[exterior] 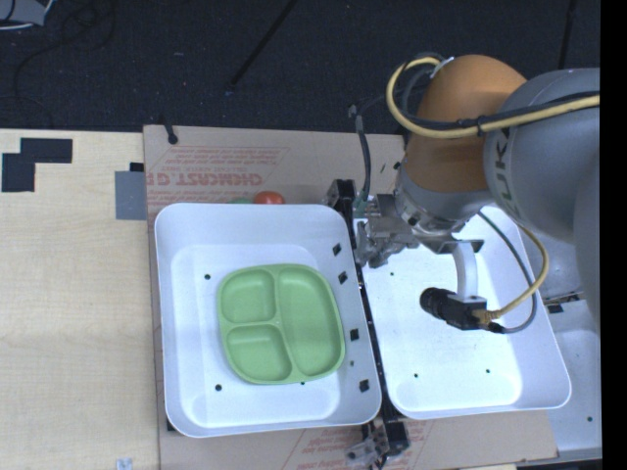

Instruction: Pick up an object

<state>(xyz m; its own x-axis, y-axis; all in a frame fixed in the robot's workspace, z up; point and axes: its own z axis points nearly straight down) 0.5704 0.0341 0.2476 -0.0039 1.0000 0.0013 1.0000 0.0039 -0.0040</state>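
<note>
My gripper (377, 243) low at the upper left corner of the right bin (490, 385), I cannot tell its state, green divided plate (281, 322) lying centre of the left bin (186, 360), apart from the gripper

One fixed overhead camera looks down aslant on both white bins (186, 262).

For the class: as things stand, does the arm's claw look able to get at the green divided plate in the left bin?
Probably yes. The green divided plate lies flat and alone in the left bin, open from above. The claw sits at the divide between the bins, near the plate's upper right, with nothing between them.
</note>
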